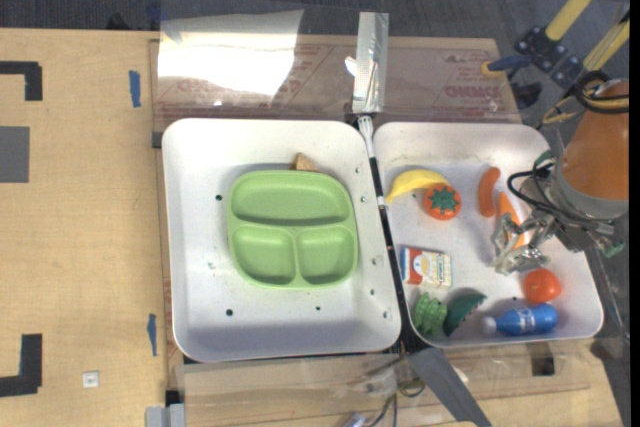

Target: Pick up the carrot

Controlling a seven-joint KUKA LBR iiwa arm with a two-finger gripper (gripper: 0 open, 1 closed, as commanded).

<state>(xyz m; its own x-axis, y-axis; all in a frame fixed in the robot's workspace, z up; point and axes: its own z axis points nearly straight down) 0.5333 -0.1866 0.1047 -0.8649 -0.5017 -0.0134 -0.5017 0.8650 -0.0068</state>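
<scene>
The carrot [488, 190], a slim orange-red stick, lies upright in the picture in the upper middle of the right bin [575, 340]. A smaller orange piece [508, 208] lies close to its right. My gripper [516, 246] hangs just below and to the right of the carrot, under the orange wrist band. It looks open, with nothing between its metal fingers [503, 240]. The top of the small orange piece sits right at the gripper's upper edge.
The right bin also holds a banana [418, 182], a red-orange fruit with a green top [441, 201], a small carton [425, 267], green vegetables [445, 311], a red tomato [541, 286] and a blue bottle [525, 320]. A green divided plate [293, 227] fills the left bin.
</scene>
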